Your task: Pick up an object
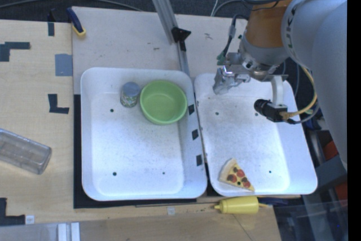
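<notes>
We are seeing the hand hovering over the right bin at its eleven o'clock corner; we cannot tell its state. The pizza slice is lying near that bin's six o'clock edge, well apart.

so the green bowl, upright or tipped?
Upright. The green bowl sits in the left bin, its round opening facing up, beside a small can.

A pale wooden desk serves as landmark. On its left edge lies a clear plastic container on its side. At its front edge rests a yellow bottle (lying flat). Near its back left corner sits a blue-and-yellow clamp.
</notes>
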